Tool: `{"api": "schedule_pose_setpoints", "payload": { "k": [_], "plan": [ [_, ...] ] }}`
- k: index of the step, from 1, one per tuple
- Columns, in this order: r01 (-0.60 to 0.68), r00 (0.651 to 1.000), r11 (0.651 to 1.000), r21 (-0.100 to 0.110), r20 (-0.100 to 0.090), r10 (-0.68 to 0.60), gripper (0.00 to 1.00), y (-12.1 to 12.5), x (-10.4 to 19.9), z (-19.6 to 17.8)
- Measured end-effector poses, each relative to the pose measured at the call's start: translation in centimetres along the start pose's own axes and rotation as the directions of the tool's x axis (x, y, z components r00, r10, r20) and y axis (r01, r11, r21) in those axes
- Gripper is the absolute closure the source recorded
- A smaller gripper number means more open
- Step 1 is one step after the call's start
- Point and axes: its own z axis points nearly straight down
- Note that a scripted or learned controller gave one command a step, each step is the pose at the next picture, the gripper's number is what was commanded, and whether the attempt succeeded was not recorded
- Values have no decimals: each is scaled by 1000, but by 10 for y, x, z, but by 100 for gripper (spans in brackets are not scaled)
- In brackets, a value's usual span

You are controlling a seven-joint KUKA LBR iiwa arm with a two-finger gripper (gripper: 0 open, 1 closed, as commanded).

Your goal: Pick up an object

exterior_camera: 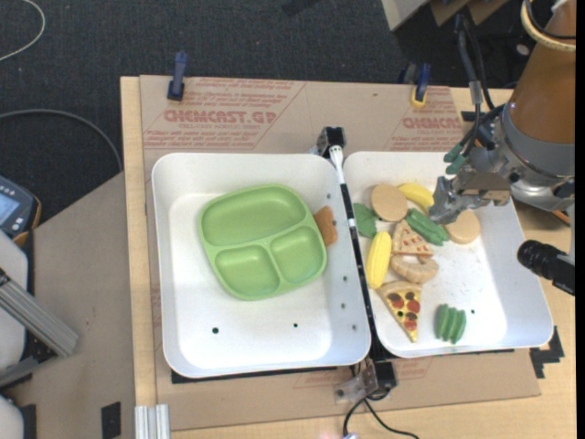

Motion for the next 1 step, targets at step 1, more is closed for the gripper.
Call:
{"api": "schedule_pose_setpoints", "payload": {
  "k": [1],
  "plan": [
    [1,1000,1000,-8,1,-1,100,18,79,-10]
  ]
}}
